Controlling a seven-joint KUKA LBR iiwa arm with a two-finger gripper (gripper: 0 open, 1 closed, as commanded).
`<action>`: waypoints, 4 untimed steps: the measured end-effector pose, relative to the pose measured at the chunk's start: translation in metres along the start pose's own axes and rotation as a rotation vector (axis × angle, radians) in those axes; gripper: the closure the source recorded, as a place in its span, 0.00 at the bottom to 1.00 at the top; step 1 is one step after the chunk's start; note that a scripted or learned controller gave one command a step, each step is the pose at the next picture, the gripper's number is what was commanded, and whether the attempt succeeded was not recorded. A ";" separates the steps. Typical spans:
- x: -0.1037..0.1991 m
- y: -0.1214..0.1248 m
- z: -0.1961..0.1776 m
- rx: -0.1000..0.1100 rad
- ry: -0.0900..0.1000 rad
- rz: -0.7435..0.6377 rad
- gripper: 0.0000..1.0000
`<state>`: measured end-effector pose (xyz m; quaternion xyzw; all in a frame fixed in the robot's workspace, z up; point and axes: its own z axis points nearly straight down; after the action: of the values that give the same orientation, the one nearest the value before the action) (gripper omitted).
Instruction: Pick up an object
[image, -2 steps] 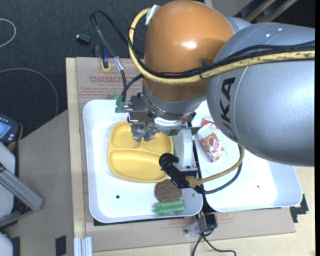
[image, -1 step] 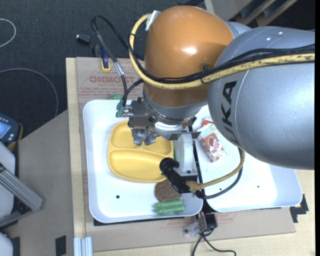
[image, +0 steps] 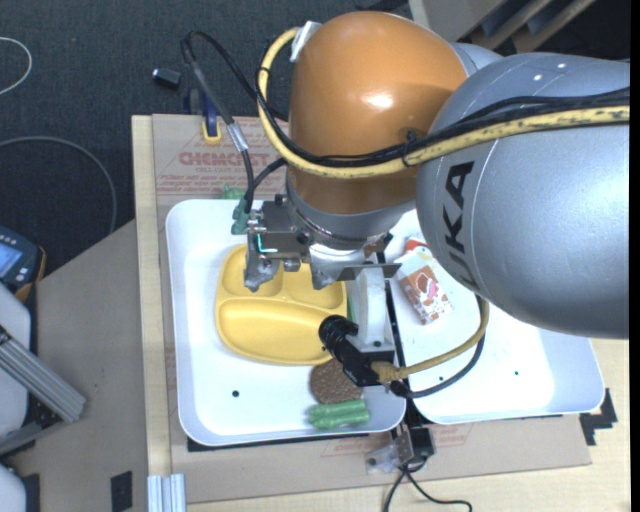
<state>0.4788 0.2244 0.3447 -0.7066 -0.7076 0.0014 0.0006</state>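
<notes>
A large yellow molded object (image: 268, 330) lies in the middle of the left bin (image: 192, 330). My gripper (image: 262, 270) hangs at the yellow object's upper left part, close to or touching it, under the big orange and grey wrist. The wrist hides much of what lies beneath it. A brown round piece (image: 326, 382) and a green knobbly piece (image: 338, 415) rest near the left bin's front edge. A small white and red packet (image: 424, 292) lies at the left side of the right bin (image: 520, 390).
The arm's body covers most of the right bin and the back of the left bin. A black cable fitting (image: 345, 350) hangs over the yellow object's right end. The bins stand on a cardboard sheet (image: 160, 170); dark floor with cables lies beyond it.
</notes>
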 end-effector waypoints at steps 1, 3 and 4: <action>-0.001 0.008 0.119 0.011 -0.005 0.004 0.00; -0.021 0.001 -0.033 -0.005 0.001 -0.001 1.00; 0.001 0.035 0.052 0.007 -0.003 0.001 1.00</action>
<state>0.5135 0.2250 0.2921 -0.7071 -0.7071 0.0048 0.0021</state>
